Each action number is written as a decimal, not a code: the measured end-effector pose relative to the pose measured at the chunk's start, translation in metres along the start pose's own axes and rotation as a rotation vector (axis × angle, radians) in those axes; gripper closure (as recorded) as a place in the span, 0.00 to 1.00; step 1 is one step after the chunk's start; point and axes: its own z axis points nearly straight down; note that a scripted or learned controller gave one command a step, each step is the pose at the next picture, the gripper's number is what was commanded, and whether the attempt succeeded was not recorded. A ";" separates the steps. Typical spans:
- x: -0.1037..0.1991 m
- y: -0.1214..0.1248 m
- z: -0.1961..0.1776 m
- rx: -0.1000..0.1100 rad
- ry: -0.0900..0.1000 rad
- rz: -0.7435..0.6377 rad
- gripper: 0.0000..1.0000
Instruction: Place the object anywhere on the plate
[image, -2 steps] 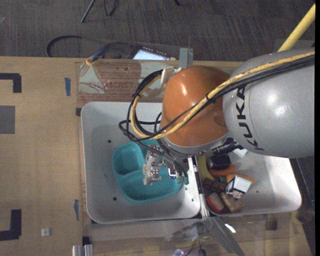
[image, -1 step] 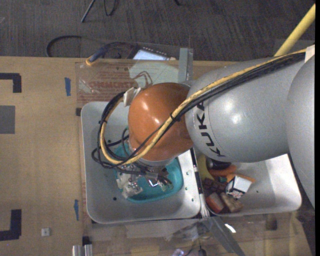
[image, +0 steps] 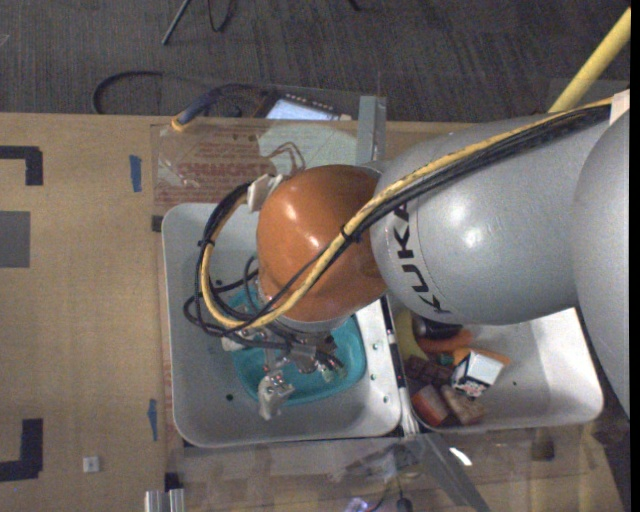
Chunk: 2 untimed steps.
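A: Where's the gripper (image: 275, 385)?
B: Over the round teal plate (image: 345, 360), left bin (image: 190, 400). Shiny metal; can't tell its state.
A: Objects?
B: Small blocky toys (image: 455, 385), right bin (image: 560, 390), near corner.

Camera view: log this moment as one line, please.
arm: over left bin | gripper: above teal plate | grasp: unclear | right bin: several objects

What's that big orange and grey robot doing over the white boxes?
The robot arm is reaching in over the left bin, and its hand hangs just above a teal plate lying there. Its task is to put an object on that plate. Whether the hand holds anything is hard to tell. A pile of small toys sits in the right bin.
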 end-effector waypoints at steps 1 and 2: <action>-0.019 -0.008 0.091 -0.001 -0.020 0.320 0.00; -0.021 -0.045 0.092 -0.008 -0.015 0.405 0.00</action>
